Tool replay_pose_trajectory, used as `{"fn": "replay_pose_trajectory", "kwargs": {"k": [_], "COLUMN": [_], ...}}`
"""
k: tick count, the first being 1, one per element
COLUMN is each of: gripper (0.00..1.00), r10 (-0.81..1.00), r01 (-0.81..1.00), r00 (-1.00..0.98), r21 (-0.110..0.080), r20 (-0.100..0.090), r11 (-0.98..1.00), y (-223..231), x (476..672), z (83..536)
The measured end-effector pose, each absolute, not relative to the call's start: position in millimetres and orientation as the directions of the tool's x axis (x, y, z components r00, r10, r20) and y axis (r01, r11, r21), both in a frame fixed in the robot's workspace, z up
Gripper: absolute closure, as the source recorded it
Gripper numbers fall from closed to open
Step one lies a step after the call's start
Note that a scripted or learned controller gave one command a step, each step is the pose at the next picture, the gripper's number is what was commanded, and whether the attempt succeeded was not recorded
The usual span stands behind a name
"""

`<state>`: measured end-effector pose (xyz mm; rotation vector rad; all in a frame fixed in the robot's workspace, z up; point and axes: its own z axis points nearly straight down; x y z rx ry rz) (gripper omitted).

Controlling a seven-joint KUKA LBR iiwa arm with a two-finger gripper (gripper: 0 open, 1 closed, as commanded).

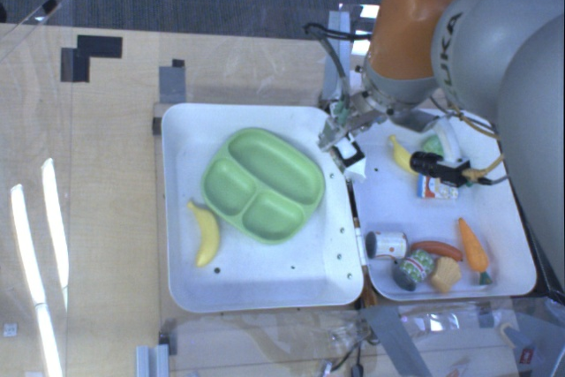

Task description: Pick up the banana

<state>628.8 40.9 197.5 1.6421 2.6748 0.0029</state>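
Banana (206, 234) lies in left bin, well apart from the tool (342, 137); tool's grip state unclear

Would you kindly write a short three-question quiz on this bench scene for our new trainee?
1. True or false: the banana lies inside a compartment of the green plate.
2. Which bin holds the carrot: A) left bin, B) right bin?
3. Fill in: the gripper hangs near the ____ between the two bins.

Key
1. False; it lies on the bin floor beside the plate's left edge.
2. B.
3. Divide.
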Motion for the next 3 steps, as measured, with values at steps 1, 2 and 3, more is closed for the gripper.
{"fn": "replay_pose_trajectory", "kwargs": {"k": [1, 2, 3], "gripper": [1.00, 0.00, 0.00], "r10": [0.620, 0.620, 0.626], "r01": [0.620, 0.620, 0.626], "r00": [-0.785, -0.784, -0.780], "r21": [0.005, 0.006, 0.004], "r20": [-0.006, -0.006, -0.006], "r11": [0.785, 0.785, 0.780], "y": [-3.1, -3.0, -92.6], "x": [670.4, 670.6, 636.9], "z": [185.1, 185.4, 173.5]}}
